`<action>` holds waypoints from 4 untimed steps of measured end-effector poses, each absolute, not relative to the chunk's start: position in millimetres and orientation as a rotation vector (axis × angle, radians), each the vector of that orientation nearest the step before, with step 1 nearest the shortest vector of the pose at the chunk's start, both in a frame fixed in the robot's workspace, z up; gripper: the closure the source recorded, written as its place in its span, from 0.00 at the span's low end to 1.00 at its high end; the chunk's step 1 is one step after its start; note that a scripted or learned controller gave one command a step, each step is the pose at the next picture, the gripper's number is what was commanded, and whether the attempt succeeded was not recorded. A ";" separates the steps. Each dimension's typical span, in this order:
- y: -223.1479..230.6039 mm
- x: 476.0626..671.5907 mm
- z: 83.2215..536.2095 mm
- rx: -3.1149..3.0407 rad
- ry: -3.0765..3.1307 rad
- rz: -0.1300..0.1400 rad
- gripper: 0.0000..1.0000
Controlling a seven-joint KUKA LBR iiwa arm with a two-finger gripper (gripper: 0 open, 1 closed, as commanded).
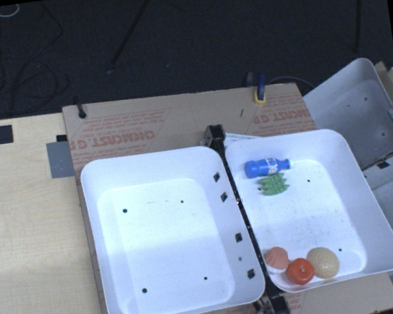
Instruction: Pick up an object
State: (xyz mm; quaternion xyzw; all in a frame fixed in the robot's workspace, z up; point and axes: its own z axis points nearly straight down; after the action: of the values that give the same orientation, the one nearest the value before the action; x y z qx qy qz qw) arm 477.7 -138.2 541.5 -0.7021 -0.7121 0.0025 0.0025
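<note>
The right bin point(347, 188) holds a blue bottle point(266, 166) lying on its side near the far wall. Just below it lies a small green leafy item point(274, 185). At the bin's near edge sit a pink shell-like piece point(276, 257), a red tomato-like ball point(300, 271) and a tan round object point(323, 261), close together. The left bin point(106, 239) stands beside it, joined along a black divider point(235, 212).
Both bins rest on a cardboard sheet point(148, 127) over a wooden bench point(26, 244). A grey-white curved panel point(353, 103) stands at the right. A blue and yellow clip point(260, 86) sits at the cardboard's far edge.
</note>
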 end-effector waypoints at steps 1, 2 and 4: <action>-137.8 478.6 551.4 -2.196 -2.239 0.009 1.00; -137.9 478.5 550.9 -2.194 -2.239 0.010 0.00; -137.6 479.2 560.4 -2.187 -2.243 0.012 0.00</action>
State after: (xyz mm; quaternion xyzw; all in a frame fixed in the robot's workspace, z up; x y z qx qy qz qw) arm 479.2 -137.6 560.4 -0.6980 -0.7161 0.0038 0.0044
